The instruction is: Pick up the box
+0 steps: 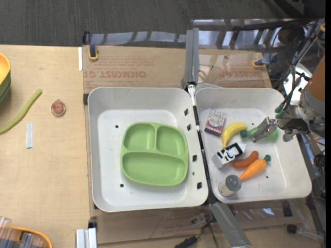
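Hovering at the right bin's (pixel 300 187) right side, claw (pixel 267 129) with jaw state impossible to tell; 1 box (pixel 214 122) lying upper left there, just beside the banana (pixel 232 132), which a misaimed descent would likely catch or nudge instead.

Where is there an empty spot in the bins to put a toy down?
The left bin has bare floor all round the green plate. In the right bin, the near right corner past the carrot is free. Its middle is crowded: box, banana, end effector.
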Controlling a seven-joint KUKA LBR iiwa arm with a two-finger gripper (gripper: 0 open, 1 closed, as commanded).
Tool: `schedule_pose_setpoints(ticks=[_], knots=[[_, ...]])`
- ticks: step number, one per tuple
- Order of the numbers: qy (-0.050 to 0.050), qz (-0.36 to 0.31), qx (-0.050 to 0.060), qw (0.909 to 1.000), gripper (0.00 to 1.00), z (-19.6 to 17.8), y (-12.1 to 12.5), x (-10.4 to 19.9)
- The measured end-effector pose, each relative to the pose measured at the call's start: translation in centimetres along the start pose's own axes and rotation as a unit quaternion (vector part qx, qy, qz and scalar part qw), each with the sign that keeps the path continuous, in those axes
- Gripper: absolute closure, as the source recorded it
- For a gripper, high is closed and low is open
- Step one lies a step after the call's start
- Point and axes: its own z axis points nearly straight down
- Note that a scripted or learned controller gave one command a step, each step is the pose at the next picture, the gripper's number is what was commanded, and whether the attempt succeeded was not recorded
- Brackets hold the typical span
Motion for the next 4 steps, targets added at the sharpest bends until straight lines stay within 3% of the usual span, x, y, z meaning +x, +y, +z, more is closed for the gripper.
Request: schedule_pose_setpoints(ticks=[1,2,3,4], knots=[[0.0,0.073,0.0,0.9973,0.0,9.5,5.6,4.7],[0.0,0.031,0.0,0.9995,0.0,9.4,15.5,4.7],[0.0,-0.035,0.0,0.9994,0.0,9.4,14.0,5.1],[0.0,-0.005,0.0,1.0,0.0,9.4,11.7,5.3]])
